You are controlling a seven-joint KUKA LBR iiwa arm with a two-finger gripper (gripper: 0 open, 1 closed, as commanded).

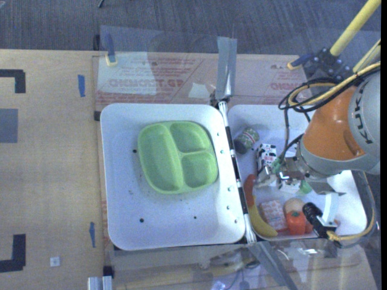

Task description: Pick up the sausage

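The arm reaches into the right bin (357,189); its hand (279,175) hangs low there, and whether it is spread or pinching, I cannot tell. The red sausage (248,190) lies along the bin's left wall, just above a banana (261,221). "KU" reads on the arm (363,116). Red print, unreadable, marks the cardboard (163,80). A green plate (178,156) sits in the left bin (121,210).

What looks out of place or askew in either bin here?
Nothing is spilled or damaged. The green plate sits slightly skewed in the left bin; toy food, including a banana, is crowded under the gripper in the right bin.
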